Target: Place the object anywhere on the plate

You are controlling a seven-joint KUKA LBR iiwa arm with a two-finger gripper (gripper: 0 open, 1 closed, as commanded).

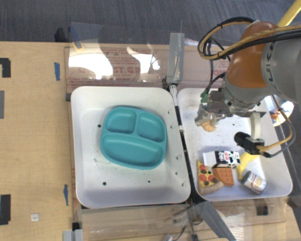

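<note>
Two white bins sit side by side on the bench. In the left bin (85, 149) a teal plate (133, 137) with three compartments lies flat near the middle of the frame, with nothing on it. The arm (258, 59) reaches in from the upper right, its orange band above the wrist, black and yellow cables looping over it. The gripper (208, 120) hangs over the upper left part of the right bin (286, 185), close to the divider between the bins. A small tan object (209, 127) shows at the fingertips, and the jaws appear clamped on it, though the lump is small and partly hidden. It is well apart from the plate, still on the right bin's side. In the lower part of the right bin lies a cluster of toys: a pizza slice (206, 176), a waffle-like piece (224, 176), a black-and-white carton (227, 157), a yellow item (246, 160) and a can (254, 182), all touching or just beside one another.
</note>
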